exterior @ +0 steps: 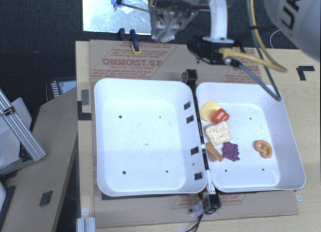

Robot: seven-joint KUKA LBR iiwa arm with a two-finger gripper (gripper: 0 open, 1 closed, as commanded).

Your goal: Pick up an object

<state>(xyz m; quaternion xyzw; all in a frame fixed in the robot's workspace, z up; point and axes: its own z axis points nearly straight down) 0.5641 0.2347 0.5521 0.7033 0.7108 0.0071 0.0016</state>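
Worktop (84,186): pale wood, with a brown cardboard sheet (150,60) printed in red letters lying under both bins.
Left bin (108,125): shallow, white, a few small dark dots on its floor.
Right bin (286,155): white, touching the left bin along a seam held by black clips (190,119).
Yellow piece (208,109): right bin, at 10 o'clock, near the seam.
Red piece (220,116): touching the yellow piece at its 4 o'clock.
Cracker (218,133): pale and square, just below the red piece.
Orange stick (213,151): at 7 o'clock of the cracker, close to the seam.
Grapes (230,151): purple cluster, just beside the stick at its 3 o'clock.
Pretzel (263,148): brown, at 3 o'clock of the grapes, apart from them.
Tool (163,34): raised at 12 o'clock of the view, over the cardboard's far edge, well apart from both bins; whether it is spread or pressed together I cannot tell.
Cables (251,58): yellow and grey, running over the right bin's far rim.
Room: dark floor (35,20); a bright sheet (108,0) at 11 o'clock; an aluminium rail (17,125) at 9 o'clock.
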